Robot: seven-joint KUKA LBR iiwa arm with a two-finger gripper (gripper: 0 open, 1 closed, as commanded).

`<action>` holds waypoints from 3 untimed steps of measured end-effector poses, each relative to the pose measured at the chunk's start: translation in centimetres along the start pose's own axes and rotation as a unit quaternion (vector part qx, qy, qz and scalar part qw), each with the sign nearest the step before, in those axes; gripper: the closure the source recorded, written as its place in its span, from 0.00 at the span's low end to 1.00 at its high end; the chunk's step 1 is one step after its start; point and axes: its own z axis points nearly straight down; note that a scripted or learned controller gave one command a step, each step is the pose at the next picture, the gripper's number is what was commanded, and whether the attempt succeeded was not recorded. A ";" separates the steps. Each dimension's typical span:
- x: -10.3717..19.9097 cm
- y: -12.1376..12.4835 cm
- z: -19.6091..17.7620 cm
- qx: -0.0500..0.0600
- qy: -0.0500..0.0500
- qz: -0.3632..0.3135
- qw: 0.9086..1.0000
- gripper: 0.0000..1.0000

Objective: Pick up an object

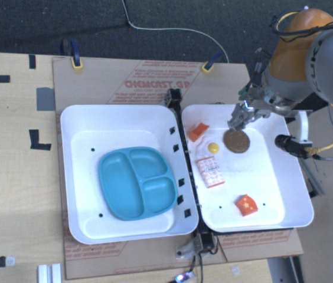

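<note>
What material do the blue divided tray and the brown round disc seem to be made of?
The blue divided tray looks like moulded plastic: one even colour, rounded compartment walls and a soft sheen. The brown round disc, lying just below the claw, has a dull matte surface; it could be wood, cork or a cookie-like toy, and the view is too coarse to settle that.
</note>
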 end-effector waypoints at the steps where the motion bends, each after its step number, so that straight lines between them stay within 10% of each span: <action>1: 5.5 -1.4 -1.3 -0.001 0.001 -0.001 1.000 1.00; 3: 16.1 -3.9 -2.5 0.000 0.000 -0.001 1.000 1.00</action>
